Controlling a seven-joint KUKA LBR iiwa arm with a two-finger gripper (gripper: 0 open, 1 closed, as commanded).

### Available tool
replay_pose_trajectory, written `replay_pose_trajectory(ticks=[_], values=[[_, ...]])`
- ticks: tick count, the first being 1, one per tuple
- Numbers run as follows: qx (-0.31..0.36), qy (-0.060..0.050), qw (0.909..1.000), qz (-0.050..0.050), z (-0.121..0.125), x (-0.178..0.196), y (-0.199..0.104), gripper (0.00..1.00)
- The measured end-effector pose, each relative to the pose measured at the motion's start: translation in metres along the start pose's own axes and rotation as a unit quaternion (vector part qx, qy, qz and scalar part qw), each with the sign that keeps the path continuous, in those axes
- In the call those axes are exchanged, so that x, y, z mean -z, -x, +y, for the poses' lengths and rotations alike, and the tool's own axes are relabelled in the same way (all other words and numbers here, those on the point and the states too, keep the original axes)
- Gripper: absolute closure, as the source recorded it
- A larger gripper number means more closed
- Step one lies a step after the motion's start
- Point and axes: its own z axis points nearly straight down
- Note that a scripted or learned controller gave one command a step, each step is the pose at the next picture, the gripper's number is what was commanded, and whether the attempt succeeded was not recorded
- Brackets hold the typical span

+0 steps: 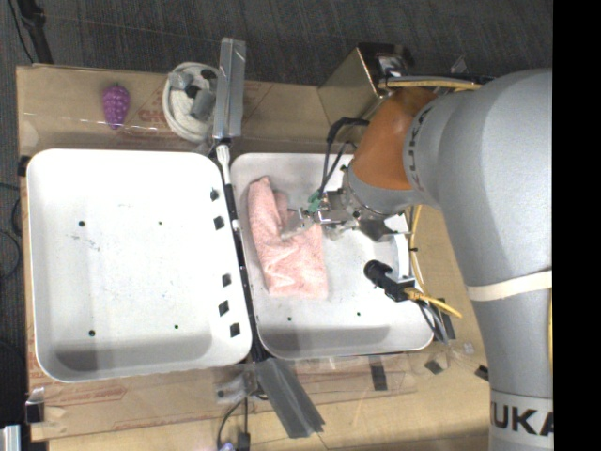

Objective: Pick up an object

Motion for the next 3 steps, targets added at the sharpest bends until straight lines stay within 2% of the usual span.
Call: replay_pose_trajectory(ticks=[1,2,3], values=[[0.026,0.0,0.9997,0.0,0.061,0.0,0.033,0.0],[0.113,-0.001,0.9936,-0.001,0.062,0.0,0.022,0.0],[0.174,0.0,0.9848,0.0,0.006,0.0,0.022,0.0]])
